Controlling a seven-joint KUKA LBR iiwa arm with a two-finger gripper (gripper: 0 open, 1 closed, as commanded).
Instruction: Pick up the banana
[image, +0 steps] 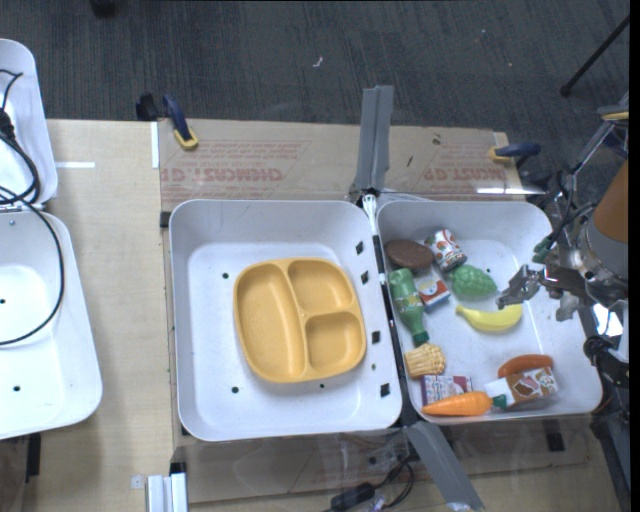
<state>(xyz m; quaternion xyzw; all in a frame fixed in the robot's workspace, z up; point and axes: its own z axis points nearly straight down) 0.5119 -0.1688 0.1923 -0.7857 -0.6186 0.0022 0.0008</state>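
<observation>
Right bin (480, 228): one banana (491, 318), one carrot (458, 404); claw (520, 287) beside banana.

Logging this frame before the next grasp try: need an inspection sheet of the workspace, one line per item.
Surface: two shallow white bins side by side, left bin, right bin, on a wooden bench.
Job's things: yellow curved banana lies mid right bin, touching nothing.
Clutter: yellow three-compartment plastic plate in left bin; in right bin an orange carrot, green bottle, green broccoli-like toy, brown rounded item, small cartons.
Grippers: metal two-finger gripper hovers just right of the banana, holding nothing.
Cables: black cable loops over white trays at far left.
Surroundings: clamps on bench's far edge, dark carpet.
</observation>
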